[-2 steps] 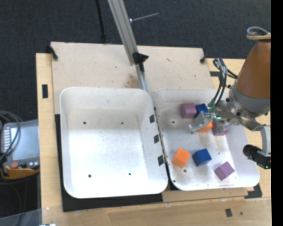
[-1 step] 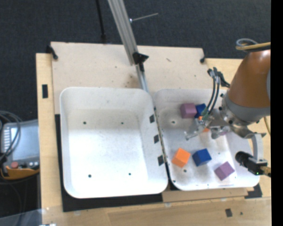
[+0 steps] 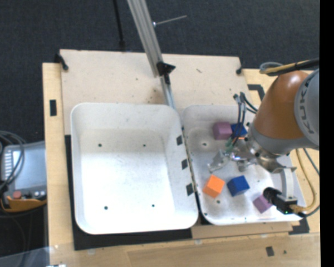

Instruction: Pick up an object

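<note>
Camera view: the pincer (image 3: 220,161) hangs low in the right bin (image 3: 196,128); its spread cannot be told. Just below it lie an orange cube (image 3: 214,186) and a blue cube (image 3: 239,185); a purple block (image 3: 222,130) sits above. Risk: closing between the blocks on nothing, or nudging the orange cube aside.

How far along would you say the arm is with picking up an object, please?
Done: the arm has reached into the right bin, and its gripper sits low among the blocks. In hand: nothing visibly. Left: grasping and lifting; the orange block, blue block and both purple blocks lie on the bin floor.
</note>
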{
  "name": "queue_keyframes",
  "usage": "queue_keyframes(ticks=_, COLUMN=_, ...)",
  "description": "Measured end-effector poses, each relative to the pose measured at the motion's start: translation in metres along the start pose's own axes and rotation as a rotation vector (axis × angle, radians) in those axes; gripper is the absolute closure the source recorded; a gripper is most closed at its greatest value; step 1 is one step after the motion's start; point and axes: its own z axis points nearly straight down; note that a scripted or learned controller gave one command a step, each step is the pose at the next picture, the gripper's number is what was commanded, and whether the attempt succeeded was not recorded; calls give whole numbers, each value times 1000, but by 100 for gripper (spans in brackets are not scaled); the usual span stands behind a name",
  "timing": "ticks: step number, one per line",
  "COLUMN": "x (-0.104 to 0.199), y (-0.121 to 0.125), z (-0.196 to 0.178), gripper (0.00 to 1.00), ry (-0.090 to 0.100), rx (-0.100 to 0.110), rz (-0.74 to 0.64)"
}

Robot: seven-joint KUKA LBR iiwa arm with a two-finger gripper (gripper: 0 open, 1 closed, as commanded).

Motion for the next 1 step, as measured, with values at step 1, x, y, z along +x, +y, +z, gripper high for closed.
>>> queue_keyframes(ticks=1, x=-5, y=-1, z=42, gripper=0, ry=-2, rx=-6, rz=-1)
